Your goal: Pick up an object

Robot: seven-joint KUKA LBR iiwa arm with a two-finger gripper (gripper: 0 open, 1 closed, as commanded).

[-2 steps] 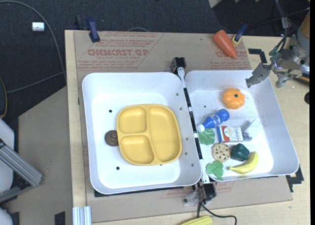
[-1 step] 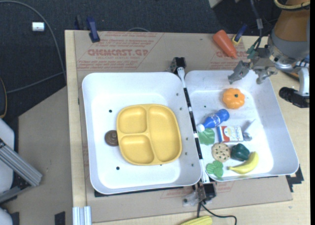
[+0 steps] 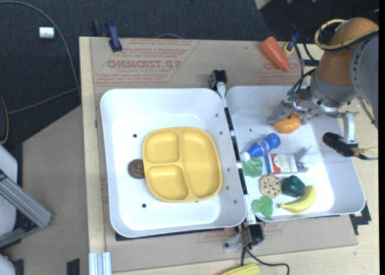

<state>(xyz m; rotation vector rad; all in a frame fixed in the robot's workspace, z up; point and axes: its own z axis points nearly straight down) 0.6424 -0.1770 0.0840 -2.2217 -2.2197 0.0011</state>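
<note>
Taking the right bin (image 3: pixel 343 204) as the landmark: along its near edge lies a yellow banana (image 3: pixel 300 201), curved, its long axis running from lower left up to the right. Just left of it, in the bin's near left corner, sits a green leafy piece (image 3: pixel 262 207), and touching that from above is a round cookie (image 3: pixel 270 186). A dark green pepper (image 3: pixel 293 185) rests between the cookie and the banana. Farther in, a small red-and-white packet (image 3: pixel 283 163) lies flat near the bin's middle, and a blue bottle (image 3: pixel 263 146) lies on its side, its long axis slanting from the bin's left wall up toward the right, white cap end at the wall.

Beyond the bottle, in the far half of the bin, an orange object (image 3: pixel 289 124) lies with its longer side roughly across the bin. The gripper (image 3: pixel 293 111) hangs directly over it, the fingers reaching down at its top edge; whether they are clamped on it or spread cannot be told.

Left of the right bin, the left bin (image 3: pixel 117 147) holds a yellow divided plate (image 3: pixel 181 163) with a brown disc (image 3: pixel 136 168) beside it.
</note>
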